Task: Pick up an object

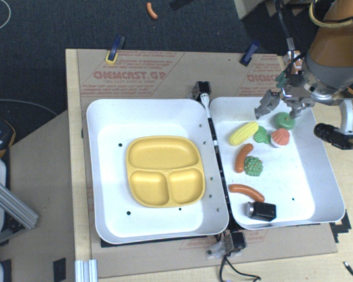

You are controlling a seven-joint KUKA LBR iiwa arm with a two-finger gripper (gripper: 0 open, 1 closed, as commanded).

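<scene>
- My gripper point(284, 106) hangs over the far end of the right bin point(317, 187), its fingers spread apart with nothing between them.
- Just beside one fingertip lies a green piece point(285, 121), the nearest thing to take; I judge it the likeliest target.
- Touching or almost touching it sits a red-and-white piece point(280, 137), with a small broccoli point(261, 136) and a corn cob point(243, 133) crowded alongside.
- Nearer the camera are a sausage point(243, 156) against a second broccoli point(253, 166), then another sausage point(246, 191) and a black block point(260, 210) by the near wall.
- The left bin point(103, 175) holds a yellow tray point(165, 170), well apart from my reach.
- Risk: the green piece is not centred under me, so closing straight down could catch only its edge and flick it away.
- Risk: the pieces are packed tight, so a finger may land on a neighbour, push the cluster aside, or pinch two at once.
- Risk: the green piece lies near the far wall, where a finger could strike the rim.
- Risk: smooth, rounded toys like these probably slip from a shallow pinch on lifting.
</scene>
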